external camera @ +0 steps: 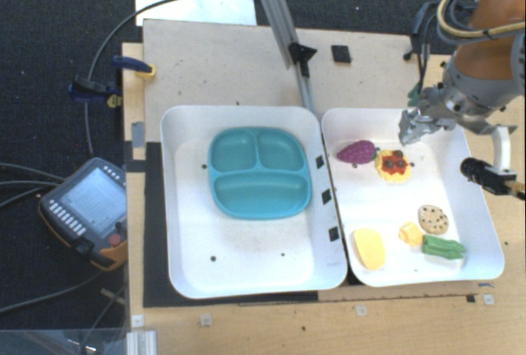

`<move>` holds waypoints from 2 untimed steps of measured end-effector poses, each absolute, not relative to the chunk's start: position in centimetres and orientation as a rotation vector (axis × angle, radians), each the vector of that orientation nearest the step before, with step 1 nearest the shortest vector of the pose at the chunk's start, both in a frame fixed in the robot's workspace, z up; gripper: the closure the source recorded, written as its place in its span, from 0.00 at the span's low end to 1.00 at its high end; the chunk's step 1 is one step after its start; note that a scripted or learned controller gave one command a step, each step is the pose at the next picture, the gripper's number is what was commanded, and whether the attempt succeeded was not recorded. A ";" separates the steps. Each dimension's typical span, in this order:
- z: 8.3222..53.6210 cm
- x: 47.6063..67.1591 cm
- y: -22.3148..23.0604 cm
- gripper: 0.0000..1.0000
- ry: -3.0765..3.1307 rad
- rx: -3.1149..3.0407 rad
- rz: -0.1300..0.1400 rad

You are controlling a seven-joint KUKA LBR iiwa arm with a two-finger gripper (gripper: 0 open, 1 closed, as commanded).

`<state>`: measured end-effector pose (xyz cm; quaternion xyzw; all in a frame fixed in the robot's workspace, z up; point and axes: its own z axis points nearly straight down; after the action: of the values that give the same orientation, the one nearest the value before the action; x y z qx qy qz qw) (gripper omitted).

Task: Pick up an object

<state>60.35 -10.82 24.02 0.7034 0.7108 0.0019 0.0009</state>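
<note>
The robot's hand (413, 128) hangs over the right bin (485, 218), near its far edge at about one o'clock in the scene; whether it is clenched or released cannot be told. Just below it, toward seven o'clock, lie a purple grape bunch (357, 152) and a yellow piece with red and dark toppings (394, 166), side by side. Further toward six o'clock in the same bin sit a spotted cookie (433, 218), a small yellow chunk (410, 233), a green vegetable (444, 246) and a yellow slab (369, 248). The left bin (185, 263) holds a teal divided plate (260, 173). Both bins rest on the surface (214, 66). At nine o'clock, off the surface, a handheld control pendant (86, 210) lies among cables.
</note>
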 end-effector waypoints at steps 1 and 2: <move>23.1 60.4 -5.3 1.00 2.233 2.210 0.005; 24.0 61.3 0.4 1.00 2.234 2.209 0.006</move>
<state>61.26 0.40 24.01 0.7031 0.7111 0.0021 0.0000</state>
